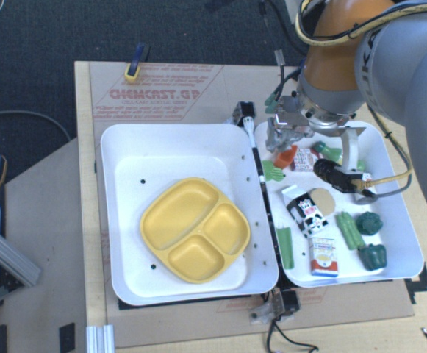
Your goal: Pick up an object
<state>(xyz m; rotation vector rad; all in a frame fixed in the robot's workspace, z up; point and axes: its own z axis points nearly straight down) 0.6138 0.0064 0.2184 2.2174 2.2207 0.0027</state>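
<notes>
the end effector [285, 147] sits low in the right bin [403, 219] over an orange-red item [286, 155]; its opening cannot be told.

Yellow tray [195, 229] in a white bin [121, 197]; second white bin [404, 226] with green vegetables [372, 256], a black-and-white cow-patterned toy [312, 218], a red-and-white carton [323, 257]; grey arm [404, 57], orange band [345, 28]
</notes>
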